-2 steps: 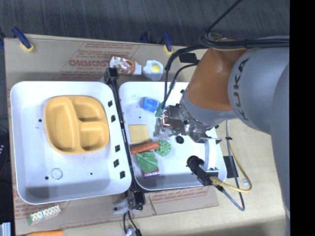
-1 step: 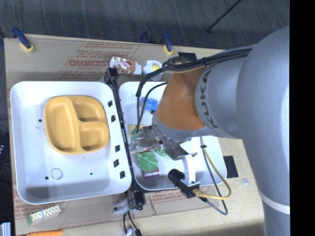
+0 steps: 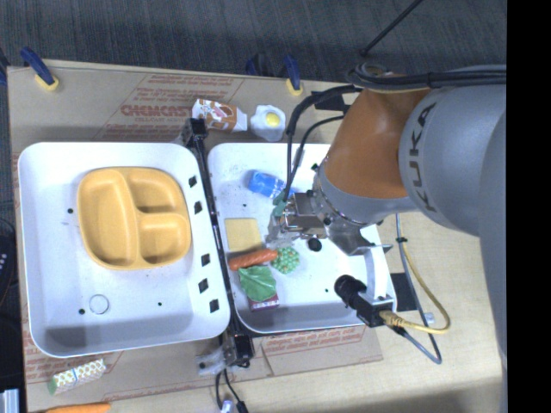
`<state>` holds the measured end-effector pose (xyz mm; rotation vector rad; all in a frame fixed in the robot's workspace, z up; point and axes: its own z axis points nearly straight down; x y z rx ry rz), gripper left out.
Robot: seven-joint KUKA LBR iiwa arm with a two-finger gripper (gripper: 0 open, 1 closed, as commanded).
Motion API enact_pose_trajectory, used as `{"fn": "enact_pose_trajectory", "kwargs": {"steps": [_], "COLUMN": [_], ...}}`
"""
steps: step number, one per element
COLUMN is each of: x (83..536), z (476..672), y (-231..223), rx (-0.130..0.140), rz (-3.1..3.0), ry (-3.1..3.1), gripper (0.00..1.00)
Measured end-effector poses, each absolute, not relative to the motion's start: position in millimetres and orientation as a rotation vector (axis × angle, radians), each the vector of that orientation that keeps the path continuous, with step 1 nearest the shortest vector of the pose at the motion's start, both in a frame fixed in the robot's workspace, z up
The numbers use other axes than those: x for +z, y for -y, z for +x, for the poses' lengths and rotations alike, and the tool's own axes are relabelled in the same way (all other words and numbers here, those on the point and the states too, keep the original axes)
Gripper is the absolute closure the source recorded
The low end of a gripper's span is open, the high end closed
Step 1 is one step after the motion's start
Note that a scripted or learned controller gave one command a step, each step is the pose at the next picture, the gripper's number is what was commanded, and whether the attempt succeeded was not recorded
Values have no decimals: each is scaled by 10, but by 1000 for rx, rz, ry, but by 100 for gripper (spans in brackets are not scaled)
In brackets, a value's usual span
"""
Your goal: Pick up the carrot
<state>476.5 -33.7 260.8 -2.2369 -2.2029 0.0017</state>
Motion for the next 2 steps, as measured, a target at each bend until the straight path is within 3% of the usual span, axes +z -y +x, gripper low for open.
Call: {"fn": "enact_pose_trajectory", "kwargs": {"steps": [1,2], "x": [1908,1910], "z": [4751,4813], "y": [-330,146], "rx": [9,7], "rz": [-2526,-2410], "ry": [1858,2006], "gripper": [100,100]}}
